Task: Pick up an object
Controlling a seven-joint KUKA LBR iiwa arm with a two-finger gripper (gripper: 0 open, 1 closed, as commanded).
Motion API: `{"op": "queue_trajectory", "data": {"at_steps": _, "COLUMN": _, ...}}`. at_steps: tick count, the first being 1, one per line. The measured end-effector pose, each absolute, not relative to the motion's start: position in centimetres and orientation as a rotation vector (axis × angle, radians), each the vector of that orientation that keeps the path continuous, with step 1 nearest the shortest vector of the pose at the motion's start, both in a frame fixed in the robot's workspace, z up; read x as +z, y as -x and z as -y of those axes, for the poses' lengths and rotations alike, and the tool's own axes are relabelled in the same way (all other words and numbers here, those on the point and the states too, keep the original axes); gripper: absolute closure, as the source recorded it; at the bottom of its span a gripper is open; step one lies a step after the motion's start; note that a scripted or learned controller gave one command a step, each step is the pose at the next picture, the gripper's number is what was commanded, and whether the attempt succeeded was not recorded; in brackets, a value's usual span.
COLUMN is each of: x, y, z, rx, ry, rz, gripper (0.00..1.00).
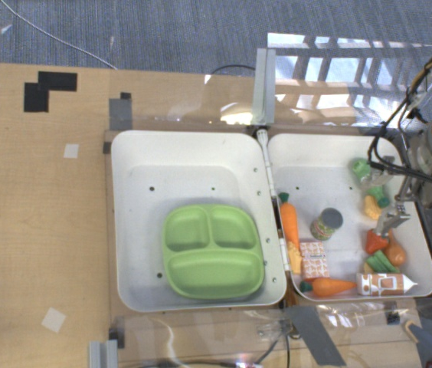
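Observation:
The right bin [308, 167] holds toy food. An orange carrot [289, 222] lies along its left wall, and a small can [326, 223] stands near the middle. A patterned box [314, 257], a second carrot [331, 287] and a white bottle [384, 284] lie along the front. My gripper [394, 219] hangs low at the bin's right side. It is just above a red pepper [374, 242] and beside a yellow piece [371, 205]. Nothing is visibly held in it.
A green divided plate [213, 251] lies in the left bin [162, 167]. A green leafy toy [363, 169] sits at the right bin's back, with an orange round piece [396, 255] and a green piece [382, 264] near the front right corner. Black cables [388, 133] loop off the arm.

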State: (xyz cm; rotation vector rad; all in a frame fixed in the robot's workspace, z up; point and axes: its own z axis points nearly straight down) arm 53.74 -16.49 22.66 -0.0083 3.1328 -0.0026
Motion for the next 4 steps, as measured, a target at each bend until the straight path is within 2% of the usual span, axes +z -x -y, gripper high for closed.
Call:
{"op": "queue_trajectory", "data": {"at_steps": 1, "x": 14.7, "y": -58.2, "z": 14.4, "rx": -0.001, "ry": 0.019, "rz": -3.133, "gripper": 0.0}}
{"op": "queue_trajectory", "data": {"at_steps": 2, "x": 9.4, "y": -61.2, "z": 9.0, "rx": 0.0, "ry": -0.22, "rz": -3.125, "gripper": 0.0}}
{"op": "queue_trajectory", "data": {"at_steps": 3, "x": 10.7, "y": -61.6, "z": 8.8, "rx": 0.0, "ry": -0.208, "rz": -3.115, "gripper": 1.0}}
{"op": "queue_trajectory", "data": {"at_steps": 4, "x": 26.9, "y": -64.2, "z": 7.2, "rx": -0.002, "ry": -0.122, "rz": -3.109, "gripper": 1.0}}
